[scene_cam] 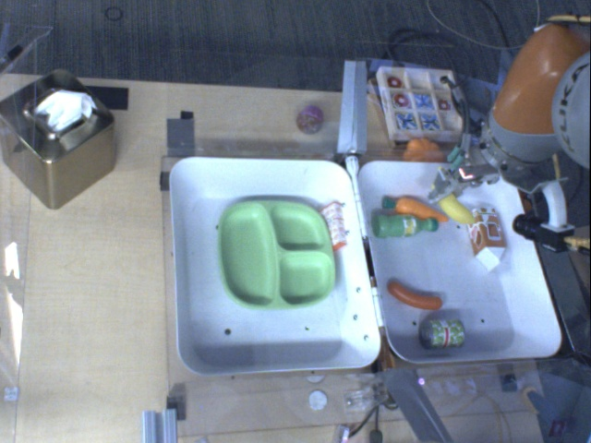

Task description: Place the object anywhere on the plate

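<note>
Green moulded plastic forms the three-compartment plate (pixel 275 252), which sits in the middle of the left white bin (pixel 268 340); bare white floor runs round it on every side, widest toward the near edge; a small red-and-white wrapped packet (pixel 335 224) lies just beside the plate's right rim, close to the divide between the bins.

In the right white bin (pixel 517 326), the grey arm with its orange band (pixel 540 86) reaches in from the right, and the two-finger gripper (pixel 450 181) hangs over the far part of the bin, just above a yellow banana-shaped toy (pixel 454 209); whether its fingers are spread or pressed together I cannot tell; nothing shows between them.

An orange carrot-shaped toy (pixel 413 208) lies touching a green bottle with a yellow label (pixel 404 225); the label's writing is too small to read; a brown-and-white carton (pixel 487 235) lies near the right wall, its print blurred; a reddish sausage-shaped toy (pixel 415 294) and a green can lying on its side (pixel 442 333) rest toward the near edge, apart from each other, with open floor between them and the carton.

Beyond the bins, a flat board printed with red and blue marks in squares (pixel 420 102) lies on the bench; a brass-coloured box holding white tissue (pixel 58 146) stands at far left.
</note>
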Available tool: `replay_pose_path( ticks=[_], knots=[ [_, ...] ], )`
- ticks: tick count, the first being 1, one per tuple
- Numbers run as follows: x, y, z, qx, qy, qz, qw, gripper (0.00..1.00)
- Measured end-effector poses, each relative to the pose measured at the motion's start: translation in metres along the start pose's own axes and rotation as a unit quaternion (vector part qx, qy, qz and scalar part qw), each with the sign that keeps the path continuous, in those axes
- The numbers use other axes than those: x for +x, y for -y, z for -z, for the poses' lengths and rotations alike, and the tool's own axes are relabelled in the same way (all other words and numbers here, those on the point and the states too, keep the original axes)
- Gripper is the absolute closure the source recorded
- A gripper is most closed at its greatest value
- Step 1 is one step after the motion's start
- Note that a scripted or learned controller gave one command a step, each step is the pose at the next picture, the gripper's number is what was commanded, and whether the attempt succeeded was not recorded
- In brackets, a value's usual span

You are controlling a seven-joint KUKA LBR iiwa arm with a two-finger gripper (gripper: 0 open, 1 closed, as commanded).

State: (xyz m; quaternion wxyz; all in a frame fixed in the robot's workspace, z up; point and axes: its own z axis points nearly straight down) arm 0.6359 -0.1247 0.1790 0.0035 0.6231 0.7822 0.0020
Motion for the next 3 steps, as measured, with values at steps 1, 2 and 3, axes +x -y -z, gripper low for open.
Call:
replay_pose_path(
  ticks=[1, 2, 3],
  knots=[
    [0.099, 0.015, 0.024, 0.0, -0.001, 0.035, 0.9994, 1.0],
    [0.177, 0.008, 0.024, 0.001, -0.002, 0.014, 0.9999, 1.0],
    [0.176, 0.008, 0.024, 0.001, -0.002, 0.013, 0.9999, 0.0]
  ],
)
